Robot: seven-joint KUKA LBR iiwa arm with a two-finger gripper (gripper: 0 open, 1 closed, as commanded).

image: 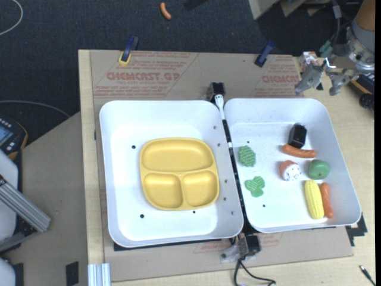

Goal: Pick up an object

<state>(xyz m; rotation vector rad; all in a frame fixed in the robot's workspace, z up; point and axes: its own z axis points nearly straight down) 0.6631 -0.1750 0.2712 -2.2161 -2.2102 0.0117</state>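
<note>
My gripper (320,83) hangs above the bench just beyond the far right corner of the right bin (271,113), open with nothing between its fingers. In that bin lie a black block (297,135), an orange sausage (299,152), a red and white piece (290,171), a green round fruit (319,169), a yellow corn cob (314,199) and an orange carrot (327,199). Two green leafy pieces (247,155) (255,186) lie near the bin's left wall. The black block is the nearest to the gripper.
The left bin (119,159) holds a yellow divided plate (179,173). Clamps (126,51) (264,53) hold the cardboard sheet at the back. A black bracket (216,91) sits where the two bins meet.
</note>
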